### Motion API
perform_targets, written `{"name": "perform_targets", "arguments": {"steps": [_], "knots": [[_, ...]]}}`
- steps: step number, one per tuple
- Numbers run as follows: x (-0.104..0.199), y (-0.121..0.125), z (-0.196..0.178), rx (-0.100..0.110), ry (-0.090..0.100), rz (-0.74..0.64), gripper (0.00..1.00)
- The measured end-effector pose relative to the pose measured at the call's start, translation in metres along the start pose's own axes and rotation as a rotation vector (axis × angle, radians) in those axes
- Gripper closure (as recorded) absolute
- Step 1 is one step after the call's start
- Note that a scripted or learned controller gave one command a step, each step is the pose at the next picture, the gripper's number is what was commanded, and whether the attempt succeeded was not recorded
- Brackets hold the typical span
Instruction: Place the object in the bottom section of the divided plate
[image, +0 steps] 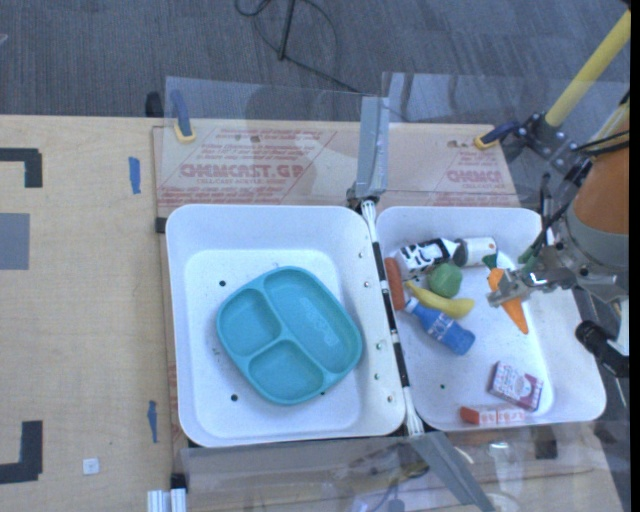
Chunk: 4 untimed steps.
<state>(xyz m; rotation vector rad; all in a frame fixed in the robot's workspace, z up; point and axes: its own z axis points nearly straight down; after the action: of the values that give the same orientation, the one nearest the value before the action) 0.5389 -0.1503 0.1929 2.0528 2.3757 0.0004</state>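
Roughly by size: bench (80, 300) carries two white bins side by side, left bin (200, 240) holding the teal divided plate (290, 335), right bin (570, 400) holding loose items. Plate sits tilted in its bin, one long section along its upper right and two smaller ones; the bottom section (287, 372) is the one nearest the lower edge, bare. Arm (605, 215) comes in from the right; end effector (522, 280) is over the right bin's right part, right at the orange carrot-like object (513, 303). Fingers too blurred to read; can't tell if they're open, closed or gripping. Carrot looks like the likely task thing, but that's a guess. It lies directly under and slightly below-left of the end effector, long axis running upper-left to lower-right, narrow tip pointing lower right. Target section is well apart, to the left and a bit lower, across the bin divider. Smaller stuff: blue bottle (442, 328), yellow banana (440, 299), green ball (446, 279), black-and-white toy (428, 252), red-white box (516, 385).
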Motion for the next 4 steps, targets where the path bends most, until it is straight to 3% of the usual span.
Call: {"name": "perform_targets", "arguments": {"steps": [1, 2, 3, 4], "knots": [[0.069, -0.004, 0.002, 0.003, 0.002, 0.039, 1.0], [0.138, 0.073, -0.018, 0.0, 0.001, -0.009, 1.0], [0.221, 0.084, 0.003, 0.004, 0.002, -0.002, 1.0], [0.22, 0.085, 0.003, 0.003, 0.001, -0.002, 0.0]]}}
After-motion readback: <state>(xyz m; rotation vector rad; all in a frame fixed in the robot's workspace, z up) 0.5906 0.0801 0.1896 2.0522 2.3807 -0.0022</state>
